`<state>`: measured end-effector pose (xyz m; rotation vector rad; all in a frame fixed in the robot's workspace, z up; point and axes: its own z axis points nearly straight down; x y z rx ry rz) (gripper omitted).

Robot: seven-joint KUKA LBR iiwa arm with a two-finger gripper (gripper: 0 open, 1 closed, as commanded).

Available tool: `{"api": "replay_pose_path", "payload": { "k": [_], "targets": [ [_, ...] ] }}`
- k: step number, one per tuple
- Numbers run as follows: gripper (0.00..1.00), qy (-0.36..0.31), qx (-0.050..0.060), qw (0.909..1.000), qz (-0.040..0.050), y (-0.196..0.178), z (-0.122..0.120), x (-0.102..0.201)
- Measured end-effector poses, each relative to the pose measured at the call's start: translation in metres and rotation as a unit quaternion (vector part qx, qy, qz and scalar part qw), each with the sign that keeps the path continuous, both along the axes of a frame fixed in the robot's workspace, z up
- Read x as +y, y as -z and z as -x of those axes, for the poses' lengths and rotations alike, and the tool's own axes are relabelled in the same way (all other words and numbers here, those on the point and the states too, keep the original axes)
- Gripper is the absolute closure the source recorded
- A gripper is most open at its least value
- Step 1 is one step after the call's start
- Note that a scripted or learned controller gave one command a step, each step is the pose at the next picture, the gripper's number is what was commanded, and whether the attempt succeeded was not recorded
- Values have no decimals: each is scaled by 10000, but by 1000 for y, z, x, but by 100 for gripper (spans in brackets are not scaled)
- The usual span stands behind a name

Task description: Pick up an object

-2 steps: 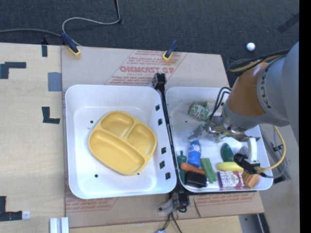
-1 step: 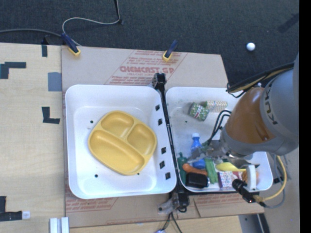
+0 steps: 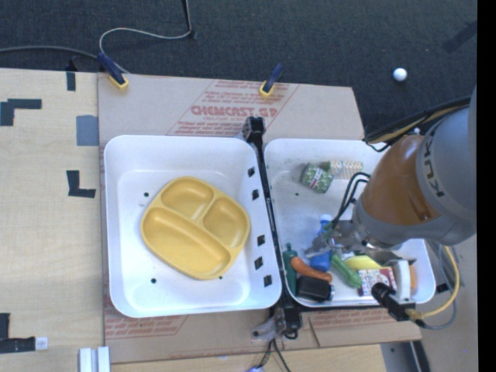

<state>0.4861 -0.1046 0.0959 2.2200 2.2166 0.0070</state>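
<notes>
I am logging the gripper hovering low in the right bin over an orange carrot-like toy, long axis running left-right; finger state: I cannot tell. Yellow divided tray is lying in the left bin. Cardboard is lining the wooden bench.

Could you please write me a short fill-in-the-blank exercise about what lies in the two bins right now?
1. The yellow divided tray lies in the ____ bin of the view.
2. The arm reaches over the ____ bin.
3. The tray is split into ____ compartments.
4. The black object lies near that bin's ____ edge.

Missing words: left; right; three; bottom
</notes>
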Motion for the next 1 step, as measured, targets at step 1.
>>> {"api": "replay_pose_path", "payload": {
  "k": [1],
  "targets": [
    [100,-12,29,10000,4,-162,2,35]
  ]
}}
